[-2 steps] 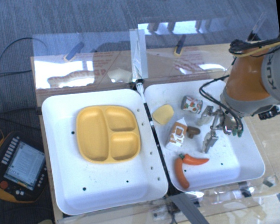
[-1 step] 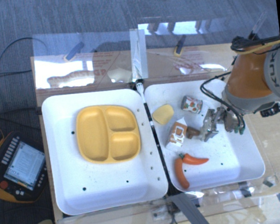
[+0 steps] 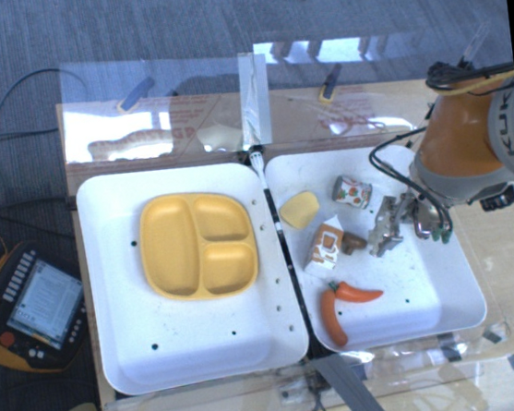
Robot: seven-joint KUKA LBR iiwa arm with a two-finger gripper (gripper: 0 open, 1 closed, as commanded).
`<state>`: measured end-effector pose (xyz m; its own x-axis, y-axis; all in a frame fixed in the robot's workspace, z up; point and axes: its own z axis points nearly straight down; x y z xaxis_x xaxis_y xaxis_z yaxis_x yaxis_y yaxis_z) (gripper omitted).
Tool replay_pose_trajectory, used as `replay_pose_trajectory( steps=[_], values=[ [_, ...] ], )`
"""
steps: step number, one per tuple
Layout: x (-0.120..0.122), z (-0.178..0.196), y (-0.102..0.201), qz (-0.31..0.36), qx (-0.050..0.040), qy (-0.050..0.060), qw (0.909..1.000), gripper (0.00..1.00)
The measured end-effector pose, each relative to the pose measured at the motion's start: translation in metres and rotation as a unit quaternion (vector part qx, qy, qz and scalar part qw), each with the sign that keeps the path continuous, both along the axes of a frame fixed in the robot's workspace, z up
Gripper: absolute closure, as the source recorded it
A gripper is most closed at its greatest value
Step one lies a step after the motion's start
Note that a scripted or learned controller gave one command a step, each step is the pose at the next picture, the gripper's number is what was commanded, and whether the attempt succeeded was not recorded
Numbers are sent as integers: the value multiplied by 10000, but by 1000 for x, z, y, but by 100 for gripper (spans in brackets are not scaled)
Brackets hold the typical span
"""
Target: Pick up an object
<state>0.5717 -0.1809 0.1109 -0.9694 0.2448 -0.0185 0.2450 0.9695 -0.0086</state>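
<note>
One arm (image 3: 463, 142) is reaching in from the frame's right, its gripper (image 3: 387, 228) angling down-left over the right bin (image 3: 455, 306); whether it is grasping anything, I cannot tell.

We see a light wooden bench (image 3: 503, 244) that carries two shallow white plastic bins side by side: the left bin (image 3: 124, 337) and the right bin (image 3: 436, 303). Their inner rims touch at the middle.

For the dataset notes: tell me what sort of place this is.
Most likely a robotics lab bench set up for grasping trials: two white bins side by side, toy food such as a carrot, a control pendant on carpet, and the arm's gripper over the right bin.
</note>
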Motion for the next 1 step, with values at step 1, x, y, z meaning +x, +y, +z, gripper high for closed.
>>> replay_pose_trajectory(
  steps=[1],
  values=[
    [1,9,0,8,-18,-7,10000,100]
  ],
)
